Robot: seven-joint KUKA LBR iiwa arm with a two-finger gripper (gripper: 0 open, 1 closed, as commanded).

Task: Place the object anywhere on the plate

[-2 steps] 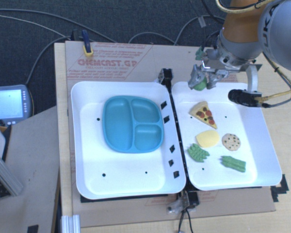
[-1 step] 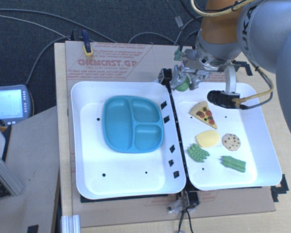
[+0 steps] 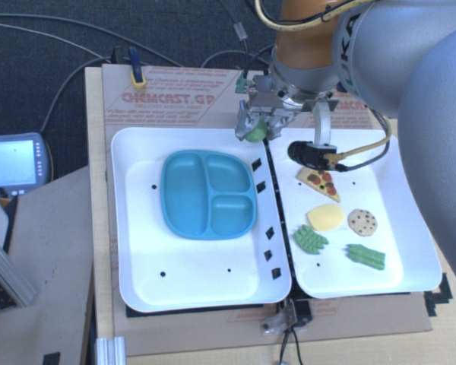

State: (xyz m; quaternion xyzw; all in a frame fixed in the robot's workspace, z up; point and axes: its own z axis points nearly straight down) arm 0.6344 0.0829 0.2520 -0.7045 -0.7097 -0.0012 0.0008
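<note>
**Above the plate's far right corner, a green item is being carried**

At left, the blue, three-compartment plastic plate (image 3: 209, 195) is lying in the left shallow white bin (image 3: 137, 226). Just beyond its far right corner, a small green object (image 3: 254, 134) is being pinched between the fingers of the two-finger gripper (image 3: 257, 128), raised over the bins' shared edge. For a clean placement, the object should be carried leftward and nearer until it is centred over a compartment, lowered, then released.

The plate (image 3: 209, 195) looked like smooth blue plastic, the bins (image 3: 137, 226) glossy white plastic, the counter (image 3: 106, 204) matt brown board.
</note>
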